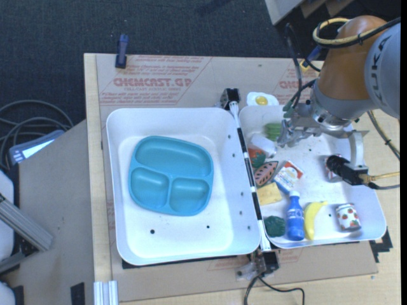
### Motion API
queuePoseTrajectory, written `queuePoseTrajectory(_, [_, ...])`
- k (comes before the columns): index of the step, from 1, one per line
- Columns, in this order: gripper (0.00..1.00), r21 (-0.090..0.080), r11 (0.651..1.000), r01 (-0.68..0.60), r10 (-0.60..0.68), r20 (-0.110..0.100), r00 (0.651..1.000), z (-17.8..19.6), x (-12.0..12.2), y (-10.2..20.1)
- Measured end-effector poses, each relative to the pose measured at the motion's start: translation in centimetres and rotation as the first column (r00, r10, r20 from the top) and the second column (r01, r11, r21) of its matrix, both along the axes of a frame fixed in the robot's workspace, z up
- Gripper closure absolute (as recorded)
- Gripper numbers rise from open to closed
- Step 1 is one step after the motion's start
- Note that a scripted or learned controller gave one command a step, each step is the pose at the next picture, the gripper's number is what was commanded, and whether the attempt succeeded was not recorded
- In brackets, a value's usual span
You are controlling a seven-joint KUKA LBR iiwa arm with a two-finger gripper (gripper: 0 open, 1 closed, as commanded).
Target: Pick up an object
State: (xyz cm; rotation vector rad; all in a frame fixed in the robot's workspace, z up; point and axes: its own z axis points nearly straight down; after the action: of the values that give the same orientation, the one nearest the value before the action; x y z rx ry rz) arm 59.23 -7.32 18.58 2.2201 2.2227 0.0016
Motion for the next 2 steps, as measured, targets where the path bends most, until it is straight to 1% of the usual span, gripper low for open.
queuePoseTrajectory(1, [0.0,0.0,1.0,0.001,-0.001,-0.002,1.0,-0.1,-0.1,0.0])
queuePoseTrajectory(2, [0.0,-0.001,1.0,0.003,-0.003,-0.003,1.0,-5.7,-1.0,-6.0])
